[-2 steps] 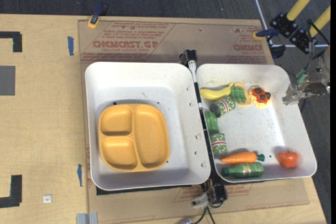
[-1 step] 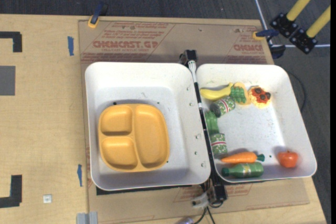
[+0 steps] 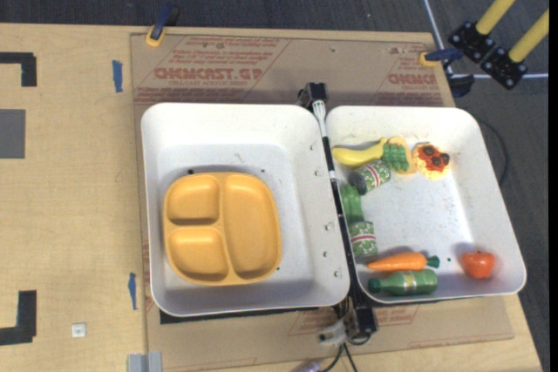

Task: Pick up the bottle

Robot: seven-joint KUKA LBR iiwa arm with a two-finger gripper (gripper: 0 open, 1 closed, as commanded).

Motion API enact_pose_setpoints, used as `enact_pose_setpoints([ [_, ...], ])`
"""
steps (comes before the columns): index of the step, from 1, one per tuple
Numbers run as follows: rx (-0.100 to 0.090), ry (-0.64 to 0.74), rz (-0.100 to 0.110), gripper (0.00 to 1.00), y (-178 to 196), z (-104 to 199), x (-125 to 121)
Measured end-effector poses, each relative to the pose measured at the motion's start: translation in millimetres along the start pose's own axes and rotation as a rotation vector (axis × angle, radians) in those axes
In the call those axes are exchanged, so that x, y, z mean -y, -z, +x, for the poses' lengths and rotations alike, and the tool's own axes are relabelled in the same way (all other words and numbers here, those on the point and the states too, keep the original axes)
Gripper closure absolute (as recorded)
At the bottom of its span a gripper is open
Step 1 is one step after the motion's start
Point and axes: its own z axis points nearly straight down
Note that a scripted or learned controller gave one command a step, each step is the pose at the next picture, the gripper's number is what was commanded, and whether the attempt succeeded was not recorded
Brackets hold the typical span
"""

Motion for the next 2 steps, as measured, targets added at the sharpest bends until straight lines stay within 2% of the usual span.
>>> enact_pose_setpoints([
  [1,0.000,0.000,0.000,0.00,0,0,0],
  [2,0.003,0.001,-0.004,1.00,11,0,-1],
])
